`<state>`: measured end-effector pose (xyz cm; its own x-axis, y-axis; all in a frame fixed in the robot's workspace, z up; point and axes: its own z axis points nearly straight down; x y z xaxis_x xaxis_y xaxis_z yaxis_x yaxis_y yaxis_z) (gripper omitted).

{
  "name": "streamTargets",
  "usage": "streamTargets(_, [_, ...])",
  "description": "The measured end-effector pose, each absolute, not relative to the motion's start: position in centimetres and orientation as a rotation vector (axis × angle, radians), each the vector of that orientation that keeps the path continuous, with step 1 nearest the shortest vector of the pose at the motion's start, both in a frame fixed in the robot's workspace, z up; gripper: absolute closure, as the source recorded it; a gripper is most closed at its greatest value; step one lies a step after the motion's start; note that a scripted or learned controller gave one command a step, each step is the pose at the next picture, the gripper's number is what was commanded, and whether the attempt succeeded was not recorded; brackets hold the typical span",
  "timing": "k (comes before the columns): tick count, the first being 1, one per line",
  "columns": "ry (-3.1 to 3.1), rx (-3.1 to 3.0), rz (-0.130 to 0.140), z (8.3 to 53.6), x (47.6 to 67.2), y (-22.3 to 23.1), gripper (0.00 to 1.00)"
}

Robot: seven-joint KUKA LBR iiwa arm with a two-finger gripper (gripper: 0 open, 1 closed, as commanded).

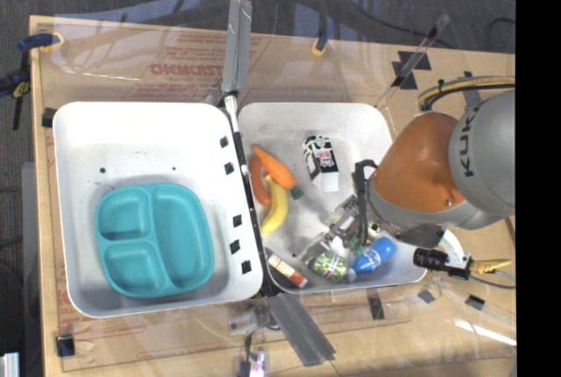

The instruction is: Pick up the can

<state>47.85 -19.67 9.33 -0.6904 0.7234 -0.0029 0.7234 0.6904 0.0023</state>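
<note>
The can (330,265), small with a green label, lies on its side near the front wall of the right bin (377,125). My gripper (344,233) hangs low in that bin, just above and behind the can, below the grey and orange wrist (416,174). The gripper's metal parts overlap the can's upper edge in this view, and I cannot see whether they touch it. A blue bottle (374,255) lies right beside the can, on its right.
The right bin also holds a carrot (271,167), a banana (276,207), a white and black bottle (323,159) and a red-tipped stick (287,270) by the front left corner. A teal divided plate (154,238) sits in the left bin (79,130).
</note>
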Motion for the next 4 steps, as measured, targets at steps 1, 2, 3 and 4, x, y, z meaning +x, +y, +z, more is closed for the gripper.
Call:
streamTargets(1, [3.082,0.591,-0.001,9.3,47.8,-21.0,0.0])
streamTargets(2, [3.08,0.584,0.0,10.4,48.0,-20.9,1.0])
streamTargets(3, [3.104,0.454,-0.002,21.2,47.9,-21.1,1.0])
streamTargets(4, [3.119,-0.376,0.001,17.6,47.8,-17.4,1.0])
